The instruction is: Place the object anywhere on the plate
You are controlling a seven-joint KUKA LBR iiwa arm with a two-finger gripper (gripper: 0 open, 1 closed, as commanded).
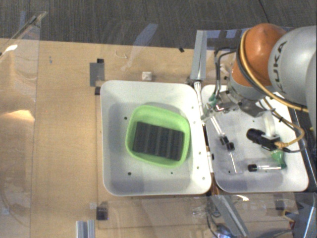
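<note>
The gripper [227, 144], whose grip I cannot tell, hangs by the right bin's [293, 180] left edge, likely to fetch the green-capped tube [266, 166] near its front edge, well apart from the green plate [132, 133].

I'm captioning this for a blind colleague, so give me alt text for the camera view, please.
A green plate with a dark ridged centre sits in the left white bin. The grey arm reaches in from the right over the right white bin, where a thin clear tube with a green end lies near its lower edge.
</note>
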